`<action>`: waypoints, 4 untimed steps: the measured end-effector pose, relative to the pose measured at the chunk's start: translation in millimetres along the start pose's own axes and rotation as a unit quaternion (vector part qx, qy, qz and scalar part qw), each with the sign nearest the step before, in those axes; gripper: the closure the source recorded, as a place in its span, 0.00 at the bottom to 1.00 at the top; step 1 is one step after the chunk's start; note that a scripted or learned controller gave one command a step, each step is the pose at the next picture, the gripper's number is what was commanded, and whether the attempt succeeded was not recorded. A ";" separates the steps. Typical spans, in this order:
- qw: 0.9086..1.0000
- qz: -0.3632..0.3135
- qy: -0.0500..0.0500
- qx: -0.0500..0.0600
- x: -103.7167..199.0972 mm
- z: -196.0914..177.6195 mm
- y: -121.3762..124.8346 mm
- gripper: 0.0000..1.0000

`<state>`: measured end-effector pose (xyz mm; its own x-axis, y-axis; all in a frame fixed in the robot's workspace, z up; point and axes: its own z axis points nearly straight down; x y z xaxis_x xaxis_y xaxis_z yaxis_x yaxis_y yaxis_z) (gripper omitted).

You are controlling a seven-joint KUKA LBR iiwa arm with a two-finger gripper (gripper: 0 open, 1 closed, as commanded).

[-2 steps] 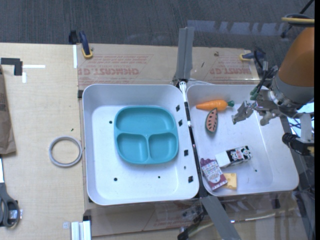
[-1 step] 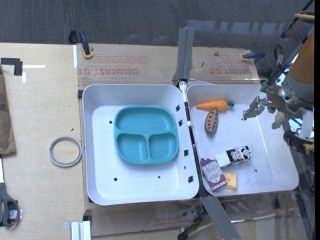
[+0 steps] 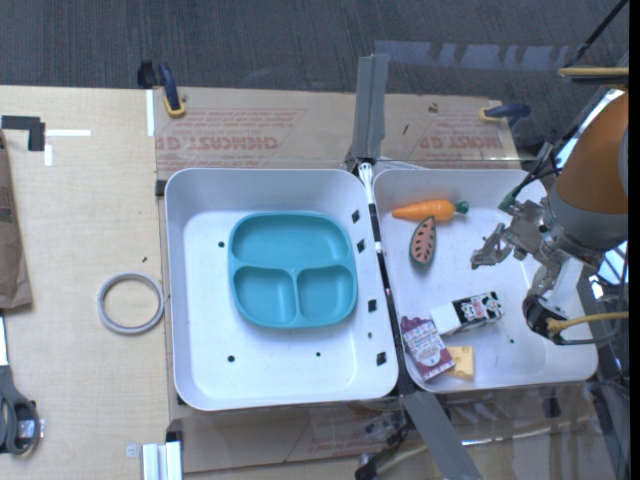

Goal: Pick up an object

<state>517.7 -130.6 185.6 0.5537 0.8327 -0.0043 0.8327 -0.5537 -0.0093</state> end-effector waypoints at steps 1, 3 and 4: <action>0.998 -0.067 0.000 -0.002 14.9 -70.7 75.7 0.00; 1.000 -0.010 0.000 -0.002 49.1 82.4 111.7 0.00; 0.992 -0.125 -0.001 -0.003 130.7 -3.8 83.0 0.00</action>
<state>659.2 -67.8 188.0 0.3300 0.9440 -0.0036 0.9440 -0.3300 -0.0049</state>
